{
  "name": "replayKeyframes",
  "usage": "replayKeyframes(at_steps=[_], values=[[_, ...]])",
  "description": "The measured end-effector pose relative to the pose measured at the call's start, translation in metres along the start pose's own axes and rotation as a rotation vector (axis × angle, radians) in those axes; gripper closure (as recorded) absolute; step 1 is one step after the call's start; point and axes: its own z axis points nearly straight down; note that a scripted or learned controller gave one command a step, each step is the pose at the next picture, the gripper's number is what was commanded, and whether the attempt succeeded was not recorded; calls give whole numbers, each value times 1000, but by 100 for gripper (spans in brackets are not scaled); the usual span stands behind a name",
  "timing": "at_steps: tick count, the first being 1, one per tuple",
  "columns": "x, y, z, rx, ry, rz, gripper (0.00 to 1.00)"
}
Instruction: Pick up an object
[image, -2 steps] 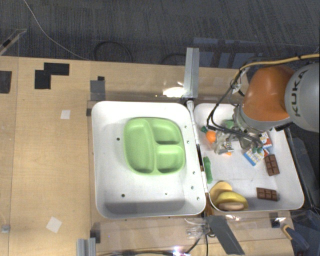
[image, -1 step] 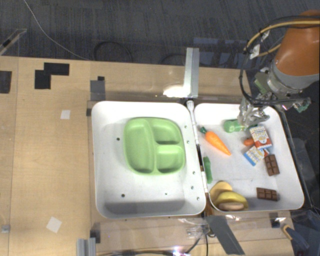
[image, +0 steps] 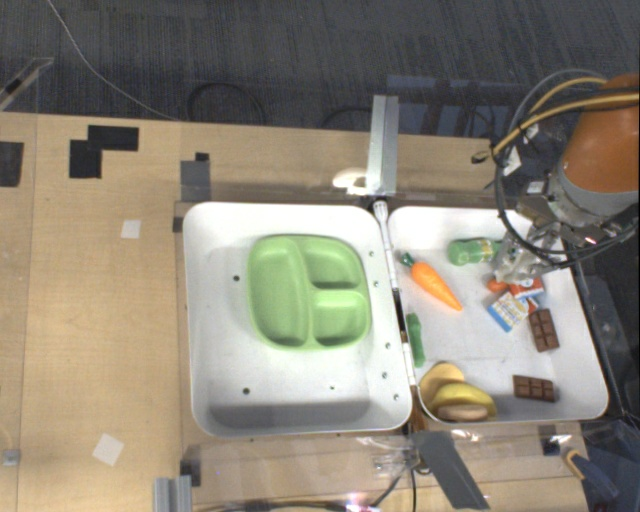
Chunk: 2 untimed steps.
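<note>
Gripper (image: 518, 262) low in right bin (image: 590, 395) at approx 1 o'clock, finger state not clear, just above blue-orange packet (image: 510, 305), green bottle (image: 470, 251) beside, carrot (image: 436, 284) toward 9 o'clock, green tray (image: 305, 290) in left bin (image: 215, 330).

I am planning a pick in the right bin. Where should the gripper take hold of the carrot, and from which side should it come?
Probably grip the carrot across its thick orange body, near the middle, coming straight down from above. It lies flat on the floor of the right bin, slanting from its green top at upper left to its tip at lower right. The fingers should close across this long axis; there is free floor on both sides.
</note>
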Motion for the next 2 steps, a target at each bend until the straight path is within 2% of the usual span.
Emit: replayKeyframes(at_steps=[1,2], values=[[-2,0,-1,2,-2,-1,0],[9,0,71,20,-5,-44,0]])
